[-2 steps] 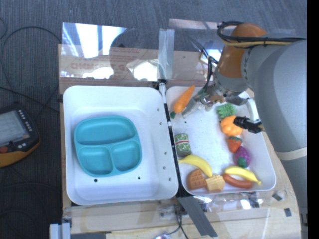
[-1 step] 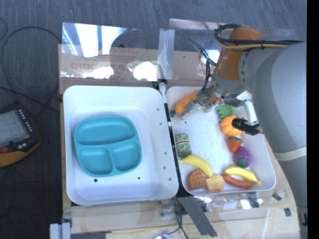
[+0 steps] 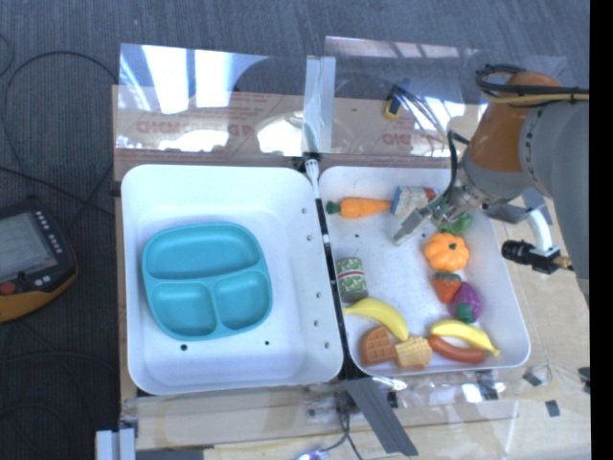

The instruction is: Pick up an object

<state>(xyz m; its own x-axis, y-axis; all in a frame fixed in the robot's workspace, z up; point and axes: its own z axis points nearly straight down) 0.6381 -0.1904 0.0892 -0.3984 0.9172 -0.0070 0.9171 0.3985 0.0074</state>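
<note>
The main risk here is crowding. The gripper (image 3: 418, 224) sits low in the right bin (image 3: 512, 300), near its back edge, among several toys packed close together: a small blue-and-white item (image 3: 410, 199) just behind the fingers, an orange pumpkin (image 3: 447, 252) just in front of them toward the bin's front, and something green (image 3: 457, 224) on the arm side. If the fingers come together here, they could catch 2 things at once, or nudge the pumpkin aside and pinch nothing. Round, smooth toys like the pumpkin would probably slip out of a shallow hold.

The fingers look spread apart, with nothing visibly between them, so I judge the pincer released and empty. No single target is fixed by the task; the nearest candidates are the blue-and-white item, touching or almost touching the fingertips, and the pumpkin just beside them. The carrot (image 3: 362, 207) lies near the back-left corner of the right bin, a little apart from the gripper. The left bin (image 3: 287, 185) carries a teal tray (image 3: 205, 278).
</note>
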